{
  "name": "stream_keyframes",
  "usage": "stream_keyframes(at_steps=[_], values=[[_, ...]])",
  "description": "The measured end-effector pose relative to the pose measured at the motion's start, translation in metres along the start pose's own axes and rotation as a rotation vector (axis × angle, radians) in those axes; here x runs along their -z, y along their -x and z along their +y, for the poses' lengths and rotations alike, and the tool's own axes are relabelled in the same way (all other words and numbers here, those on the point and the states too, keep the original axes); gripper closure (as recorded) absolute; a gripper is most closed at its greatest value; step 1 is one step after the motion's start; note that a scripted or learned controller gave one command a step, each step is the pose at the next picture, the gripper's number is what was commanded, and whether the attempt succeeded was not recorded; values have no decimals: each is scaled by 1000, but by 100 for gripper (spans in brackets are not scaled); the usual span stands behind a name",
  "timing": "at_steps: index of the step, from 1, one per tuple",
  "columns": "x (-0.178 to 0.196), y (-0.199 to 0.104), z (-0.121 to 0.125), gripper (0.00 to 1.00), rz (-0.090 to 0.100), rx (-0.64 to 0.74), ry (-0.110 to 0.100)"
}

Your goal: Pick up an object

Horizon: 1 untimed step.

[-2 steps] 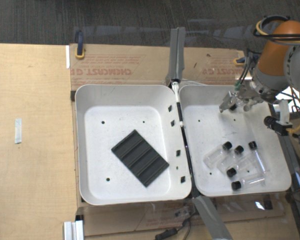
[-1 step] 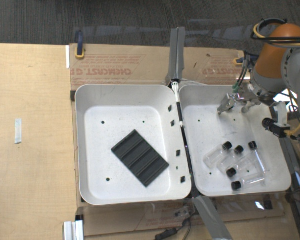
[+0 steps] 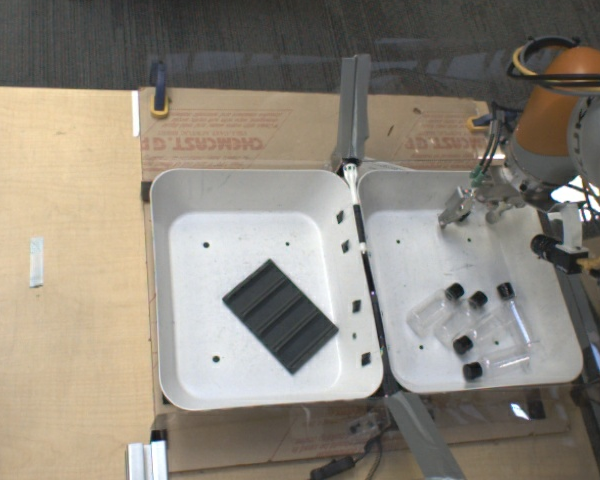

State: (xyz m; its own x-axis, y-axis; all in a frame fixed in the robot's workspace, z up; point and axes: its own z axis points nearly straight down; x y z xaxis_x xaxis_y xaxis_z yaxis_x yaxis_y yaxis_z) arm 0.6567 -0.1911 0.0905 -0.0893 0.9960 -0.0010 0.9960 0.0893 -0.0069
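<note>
Camera view from above looks down on the bench at a slant. Nearest to the camera, at the lower edge, brown cardboard point(image 3: 280, 438) lies under the two bins. The right bin point(image 3: 420, 368) is shallow, white and smooth, with rounded corners. In its near right part lies a small heap of clear plastic vials point(image 3: 475, 328) with black caps; they lie on their sides, touching or just beside each other, and their clear bodies are hard to separate by eye. The left bin point(image 3: 170, 298) has the same shape. It holds one dark grey ribbed tray point(image 3: 280, 315), flat and rectangular, lying diagonally near the middle of the floor. To the left of the bins is a pale wooden board point(image 3: 60, 268) with a small grey strip on it.

Farther back, the arm point(image 3: 560, 98), grey with an orange part, comes in from the right and bends down over the far right part of the right bin. The gripper point(image 3: 470, 206) hangs low above the white floor, well apart from the vials. Its two thin metal fingers stand spread, with nothing between them.
</note>
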Motion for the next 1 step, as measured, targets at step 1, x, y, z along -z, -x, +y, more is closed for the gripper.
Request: stream_keyframes(at_steps=[1], values=[[0,-6,0,0,0,20,0]])
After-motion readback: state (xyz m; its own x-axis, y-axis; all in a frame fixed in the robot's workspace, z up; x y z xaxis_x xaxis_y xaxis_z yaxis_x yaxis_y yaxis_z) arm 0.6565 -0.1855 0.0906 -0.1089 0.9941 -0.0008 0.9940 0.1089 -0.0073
